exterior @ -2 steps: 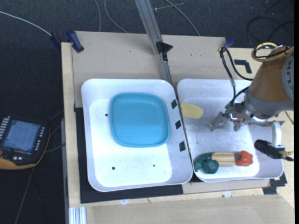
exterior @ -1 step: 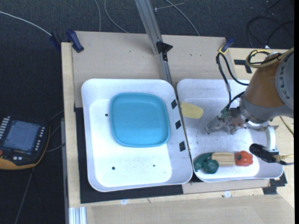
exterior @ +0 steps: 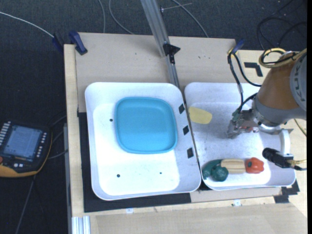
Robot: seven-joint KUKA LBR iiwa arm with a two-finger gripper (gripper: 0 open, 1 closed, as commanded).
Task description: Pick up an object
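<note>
The toy [exterior: 234, 167], a row of a green end, a tan middle and a red end, lies along the near wall of the right bin [exterior: 214, 94], close to the front rim. No other candidate sits as near; the yellow piece [exterior: 200, 115] lies farther back, by the bin's left wall.

The step in hand looks like the approach. The claw [exterior: 242, 127] hangs over bare bin floor, between the yellow piece and the toy, touching neither and pinching nothing. Whether it is spread or pressed together I cannot tell at this size.

The next move calls for a shift toward one target, then a drop. The toy's place against the near wall could crowd one side of the grasp. The yellow piece looks flat, so it may slip.

Farther left, the left bin [exterior: 100, 179] holds a blue plate [exterior: 146, 125]. A metal bar [exterior: 155, 18] slants across the back of the surface [exterior: 122, 57], clear of the arm.
</note>
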